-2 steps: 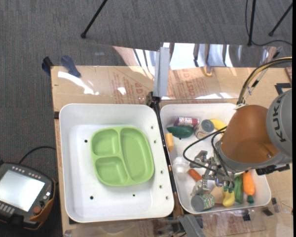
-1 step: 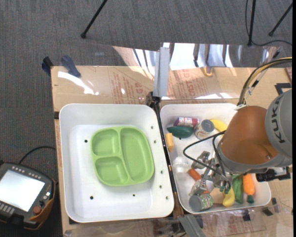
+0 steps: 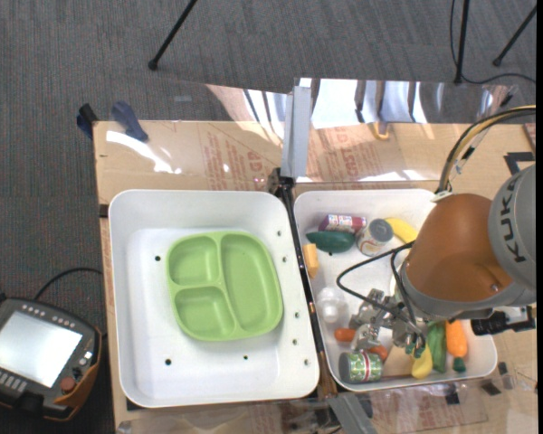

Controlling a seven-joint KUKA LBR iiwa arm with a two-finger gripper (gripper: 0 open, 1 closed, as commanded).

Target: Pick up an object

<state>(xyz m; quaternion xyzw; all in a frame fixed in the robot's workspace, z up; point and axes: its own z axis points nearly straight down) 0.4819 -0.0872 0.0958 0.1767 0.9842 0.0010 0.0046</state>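
- Nearest the camera, a small can point(image 3: 362, 366) with a red-and-green label lies on its side at the near edge of the right bin point(image 3: 394, 193).
- Gripper point(image 3: 377, 322) sits low in that bin, just far of the can, over a small orange-red piece point(image 3: 345, 335); jaw state cannot be told (metal linkage and clutter blur together).
- Nothing visibly sits between the jaws, so the pick does not look done yet.
- Other candidates: a carrot point(image 3: 456, 337) and a yellow piece point(image 3: 422, 363) at near right, a dark green vegetable point(image 3: 331, 240) and a banana point(image 3: 402, 231) at the far side.
- Left bin point(image 3: 127, 242) holds a green divided plate point(image 3: 224, 285).
- Remaining, by judgement: close on an item, then lift clear.
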